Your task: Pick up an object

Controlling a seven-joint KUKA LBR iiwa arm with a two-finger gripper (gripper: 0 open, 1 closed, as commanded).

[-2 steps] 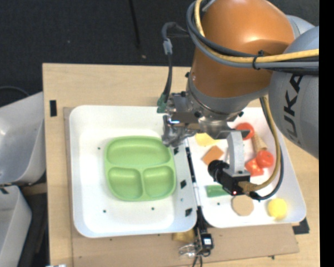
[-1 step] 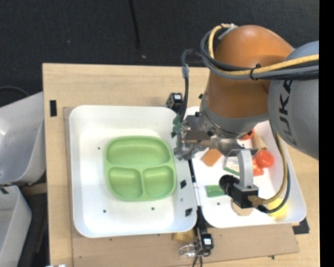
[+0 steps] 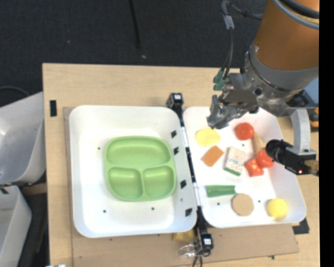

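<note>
Lying flat at the top left of the right bin [image 3: 261, 188]: a yellow lump [image 3: 207, 136], round and smooth. Hanging right at its top edge and hiding a bit of it: the dark claw [image 3: 218, 117]. Looking too dark and blurry for telling apart from together.

A flat yellow piece [image 3: 207, 137] lies in the right bin's upper left. Beside it lie an orange wedge [image 3: 212, 156], a red tomato [image 3: 244, 131], and a patterned small box [image 3: 234, 161].
</note>
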